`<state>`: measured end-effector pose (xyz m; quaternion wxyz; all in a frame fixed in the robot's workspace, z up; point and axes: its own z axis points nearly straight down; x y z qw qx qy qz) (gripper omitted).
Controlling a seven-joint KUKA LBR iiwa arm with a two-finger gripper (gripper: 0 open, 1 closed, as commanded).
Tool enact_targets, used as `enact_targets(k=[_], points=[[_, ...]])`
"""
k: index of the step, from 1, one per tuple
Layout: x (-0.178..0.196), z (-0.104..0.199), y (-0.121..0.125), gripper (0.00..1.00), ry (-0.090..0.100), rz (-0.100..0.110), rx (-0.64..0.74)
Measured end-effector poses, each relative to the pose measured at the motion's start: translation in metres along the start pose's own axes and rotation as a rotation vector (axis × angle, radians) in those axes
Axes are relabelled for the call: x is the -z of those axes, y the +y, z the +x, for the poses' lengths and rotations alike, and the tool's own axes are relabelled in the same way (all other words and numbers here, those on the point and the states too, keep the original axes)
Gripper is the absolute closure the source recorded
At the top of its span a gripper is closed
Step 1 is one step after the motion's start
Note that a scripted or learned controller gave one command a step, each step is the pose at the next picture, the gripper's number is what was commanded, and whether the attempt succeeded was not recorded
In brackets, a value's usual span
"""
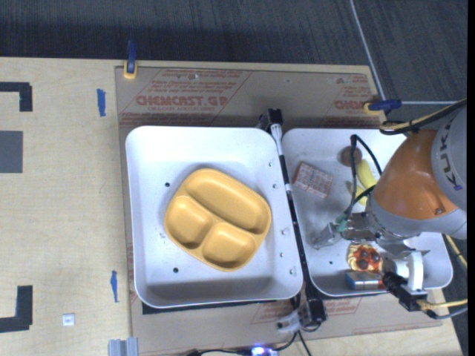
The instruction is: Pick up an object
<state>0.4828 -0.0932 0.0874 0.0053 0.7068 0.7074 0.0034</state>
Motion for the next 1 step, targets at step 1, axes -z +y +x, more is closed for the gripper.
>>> enact_targets(k=[1], points=[[0.0,0.0009,0.0,0.0,-0.001,-0.001,-0.001]])
